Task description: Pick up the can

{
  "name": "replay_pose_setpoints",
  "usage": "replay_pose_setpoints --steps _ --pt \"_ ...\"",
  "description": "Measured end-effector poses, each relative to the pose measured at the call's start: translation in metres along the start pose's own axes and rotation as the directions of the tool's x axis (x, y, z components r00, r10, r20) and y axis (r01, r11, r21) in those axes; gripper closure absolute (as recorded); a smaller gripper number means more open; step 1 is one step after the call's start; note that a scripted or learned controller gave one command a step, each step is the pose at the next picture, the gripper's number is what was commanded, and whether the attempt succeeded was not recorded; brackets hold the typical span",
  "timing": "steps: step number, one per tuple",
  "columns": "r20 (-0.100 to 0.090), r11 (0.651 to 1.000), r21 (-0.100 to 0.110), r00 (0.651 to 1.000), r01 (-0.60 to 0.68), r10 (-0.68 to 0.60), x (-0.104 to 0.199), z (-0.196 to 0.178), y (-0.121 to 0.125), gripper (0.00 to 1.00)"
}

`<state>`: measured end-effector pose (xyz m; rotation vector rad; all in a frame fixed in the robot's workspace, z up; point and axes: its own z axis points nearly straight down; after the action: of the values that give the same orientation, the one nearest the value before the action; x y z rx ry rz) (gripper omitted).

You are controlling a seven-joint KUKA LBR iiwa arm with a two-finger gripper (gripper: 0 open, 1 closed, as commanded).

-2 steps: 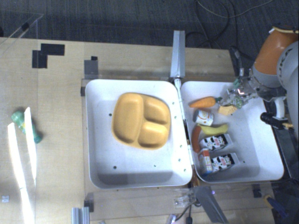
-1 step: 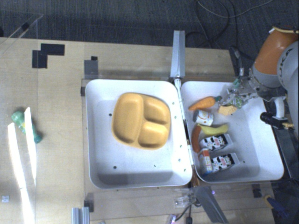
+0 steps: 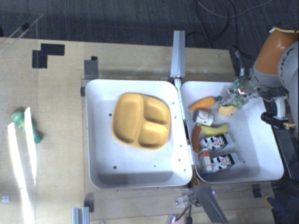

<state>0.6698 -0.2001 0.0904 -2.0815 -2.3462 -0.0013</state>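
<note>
We see the gripper (image 3: 237,93) poised at the right bin's (image 3: 261,143) far edge, but we cannot tell its state. The can (image 3: 204,117) lies below the carrot (image 3: 202,103), beside the banana (image 3: 214,129), untouched.

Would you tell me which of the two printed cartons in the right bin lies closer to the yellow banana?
The upper black-and-white printed carton, lying directly below the yellow banana; the other printed carton sits further down, toward the right bin's front edge.
</note>
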Motion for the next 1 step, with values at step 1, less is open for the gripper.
replay_pose_setpoints --steps 1 --pt "-0.002 1.0 0.001 1.0 -0.003 0.003 0.0005 0.0014 0.001 0.0"
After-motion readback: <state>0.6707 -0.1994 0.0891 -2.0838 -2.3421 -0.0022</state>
